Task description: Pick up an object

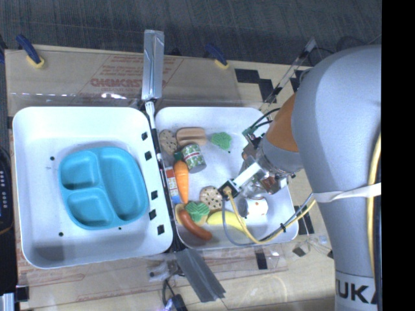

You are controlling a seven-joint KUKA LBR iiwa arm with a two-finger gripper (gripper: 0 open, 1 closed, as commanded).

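The right bin (207,116) holds several toy foods: a carrot (181,181), a small can (192,157), a bread bun (190,135), a green leafy piece (221,140), a cookie (210,195), broccoli (197,210), a sausage (193,225) and a banana (228,221). My gripper (249,198) is low over the bin's right part, just right of the cookie and above the banana. A white object with a red spot (258,207) lies right under it. The wrist hides the fingertips.
The left bin (32,135) holds a blue three-compartment tray (102,186). A metal divider (152,63) stands between the bins at the back. The large grey arm (340,148) covers the right side of the bench. A second cookie (167,140) lies by the bun.
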